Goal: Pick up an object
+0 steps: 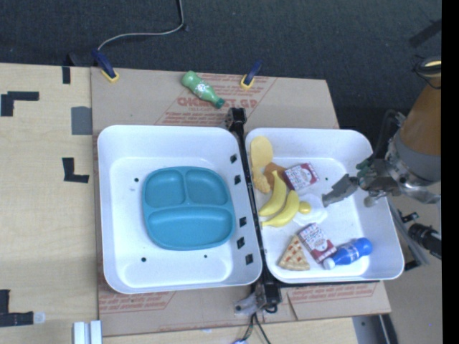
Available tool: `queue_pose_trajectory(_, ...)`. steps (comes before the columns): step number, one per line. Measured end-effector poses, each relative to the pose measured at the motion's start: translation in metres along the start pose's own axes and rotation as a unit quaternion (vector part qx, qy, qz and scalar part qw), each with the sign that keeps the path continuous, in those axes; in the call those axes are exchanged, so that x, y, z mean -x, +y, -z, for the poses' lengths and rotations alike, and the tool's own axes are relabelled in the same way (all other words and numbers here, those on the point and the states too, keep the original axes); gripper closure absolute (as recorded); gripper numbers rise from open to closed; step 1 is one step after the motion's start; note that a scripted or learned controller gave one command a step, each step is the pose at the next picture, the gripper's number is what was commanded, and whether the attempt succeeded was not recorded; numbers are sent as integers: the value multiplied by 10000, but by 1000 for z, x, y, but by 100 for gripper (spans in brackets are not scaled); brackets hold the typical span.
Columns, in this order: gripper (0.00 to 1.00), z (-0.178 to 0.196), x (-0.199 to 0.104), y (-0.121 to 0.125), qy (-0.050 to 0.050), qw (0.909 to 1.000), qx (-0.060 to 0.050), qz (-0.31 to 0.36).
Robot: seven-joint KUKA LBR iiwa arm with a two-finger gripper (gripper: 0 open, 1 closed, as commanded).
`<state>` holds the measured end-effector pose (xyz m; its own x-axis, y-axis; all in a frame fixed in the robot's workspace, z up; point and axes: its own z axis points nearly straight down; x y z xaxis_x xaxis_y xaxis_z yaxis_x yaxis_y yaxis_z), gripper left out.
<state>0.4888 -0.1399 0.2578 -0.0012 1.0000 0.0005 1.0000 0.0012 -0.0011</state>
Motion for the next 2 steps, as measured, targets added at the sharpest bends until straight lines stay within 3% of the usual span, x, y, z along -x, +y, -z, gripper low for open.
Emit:
queue_pose_trajectory(1, 0, -137, -12, 77, 3, 10000, -14, -3)
queue_pose_trajectory(2, 0, -165, -43, 122, -14, 10000, 74, -3)
